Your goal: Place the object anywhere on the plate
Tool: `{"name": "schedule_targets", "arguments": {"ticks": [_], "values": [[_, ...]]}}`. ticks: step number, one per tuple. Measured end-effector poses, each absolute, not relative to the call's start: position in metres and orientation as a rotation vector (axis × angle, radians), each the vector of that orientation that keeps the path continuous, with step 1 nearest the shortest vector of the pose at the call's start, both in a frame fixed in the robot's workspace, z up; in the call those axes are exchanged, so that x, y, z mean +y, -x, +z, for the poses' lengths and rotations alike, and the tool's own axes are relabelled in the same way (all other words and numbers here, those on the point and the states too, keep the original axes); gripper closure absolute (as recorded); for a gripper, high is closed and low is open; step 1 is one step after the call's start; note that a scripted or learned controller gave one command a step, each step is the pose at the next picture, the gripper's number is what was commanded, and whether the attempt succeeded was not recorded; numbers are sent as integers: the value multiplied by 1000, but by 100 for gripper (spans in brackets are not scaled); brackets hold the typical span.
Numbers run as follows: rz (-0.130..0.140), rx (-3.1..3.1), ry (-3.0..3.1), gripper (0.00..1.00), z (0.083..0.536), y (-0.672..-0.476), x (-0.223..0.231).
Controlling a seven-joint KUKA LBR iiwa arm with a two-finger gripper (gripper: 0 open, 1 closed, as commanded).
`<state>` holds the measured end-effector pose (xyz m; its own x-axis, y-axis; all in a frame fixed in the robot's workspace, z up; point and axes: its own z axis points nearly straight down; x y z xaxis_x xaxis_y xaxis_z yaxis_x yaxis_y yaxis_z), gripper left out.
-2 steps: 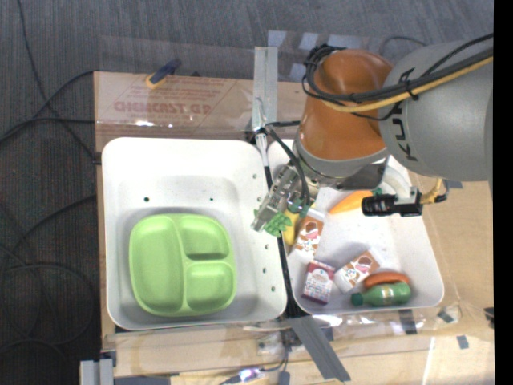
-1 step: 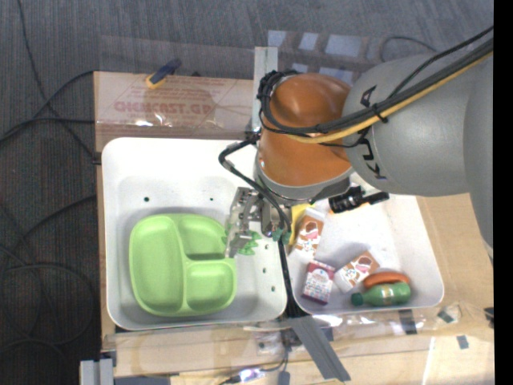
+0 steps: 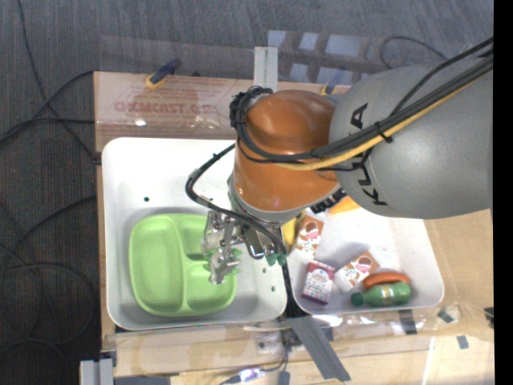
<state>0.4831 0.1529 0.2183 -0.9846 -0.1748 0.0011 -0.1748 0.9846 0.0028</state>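
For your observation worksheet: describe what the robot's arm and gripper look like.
The arm is bulky, rounded and grey, with black KUKA lettering and a glossy orange band above the wrist. Black and yellow cables run along it. The gripper is small, metallic and silver-grey.

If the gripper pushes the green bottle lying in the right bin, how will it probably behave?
The green bottle lies on its side and looks round, so it would probably roll rather than slide. It looks like smooth plastic, so the fingers may slip on it. The small cartons close by could get knocked if it rolls toward them.
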Motion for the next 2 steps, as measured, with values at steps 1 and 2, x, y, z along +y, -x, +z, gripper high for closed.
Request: {"name": "schedule_targets", "arguments": {"ticks": [1,2], "values": [[-5,-3136,-156,100,196,-490,205],[-4,-3140,-86,100,161,-559,162]]}}
